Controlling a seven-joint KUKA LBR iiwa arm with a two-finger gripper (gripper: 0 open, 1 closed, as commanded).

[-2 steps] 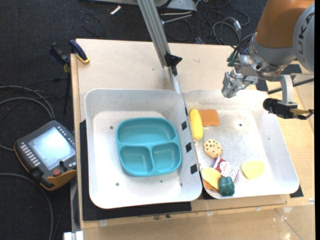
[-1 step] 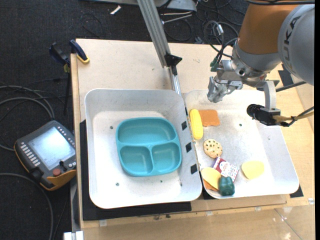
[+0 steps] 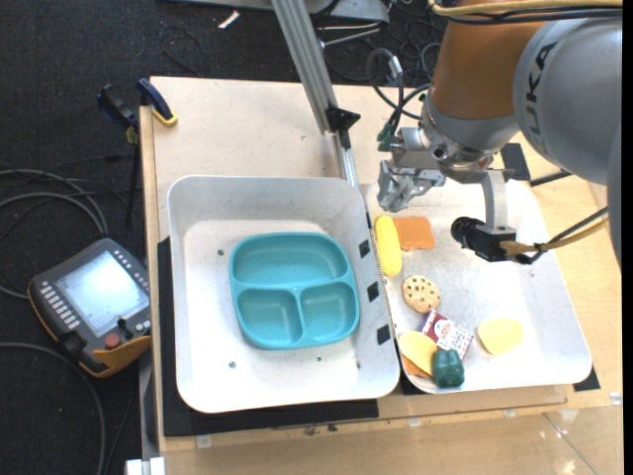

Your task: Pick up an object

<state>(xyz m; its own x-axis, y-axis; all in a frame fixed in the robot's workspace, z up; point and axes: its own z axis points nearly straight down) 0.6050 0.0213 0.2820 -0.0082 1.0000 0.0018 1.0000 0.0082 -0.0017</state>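
Fingers (image 3: 396, 192) above the right bin's (image 3: 554, 310) far corner — open or closed, impossible to tell — near orange slab (image 3: 415, 234).

1. Bright, even overhead light; both white bins (image 3: 198, 265) look nearly washed out.
2. Soft shadows lie under the arm (image 3: 514, 57).
3. Focus is fairly sharp; the dark floor (image 3: 59, 28) loses detail.

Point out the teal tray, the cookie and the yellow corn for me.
tray (image 3: 294, 290), camera view, on the divider between compartments
cookie (image 3: 420, 292), camera view, on its top face
corn (image 3: 388, 245), camera view, on its middle
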